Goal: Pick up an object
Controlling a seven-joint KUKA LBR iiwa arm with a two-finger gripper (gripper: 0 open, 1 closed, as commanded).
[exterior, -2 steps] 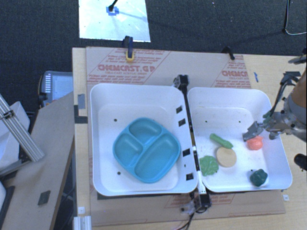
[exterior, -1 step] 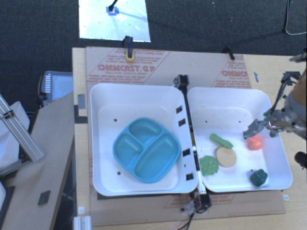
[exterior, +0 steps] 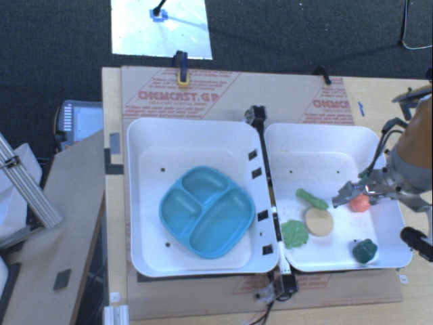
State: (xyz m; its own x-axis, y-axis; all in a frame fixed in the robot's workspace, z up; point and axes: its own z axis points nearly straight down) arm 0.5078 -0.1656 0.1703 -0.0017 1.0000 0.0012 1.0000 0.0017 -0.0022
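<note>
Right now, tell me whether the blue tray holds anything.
Empty. The blue tray lies flat in the left bin, all its compartments bare.

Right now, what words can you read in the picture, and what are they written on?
"CHEMCAST GP": red print on the brown sheet under the bins, behind the left bin.
The same red print behind the right bin, partly cut off.
The smaller red lines beneath each are too blurred to read.

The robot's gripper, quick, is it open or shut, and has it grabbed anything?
Gripper: cannot be told whether open or shut. It sits low in the right white bin, right beside the small orange-red round object; nothing visibly held.
</note>
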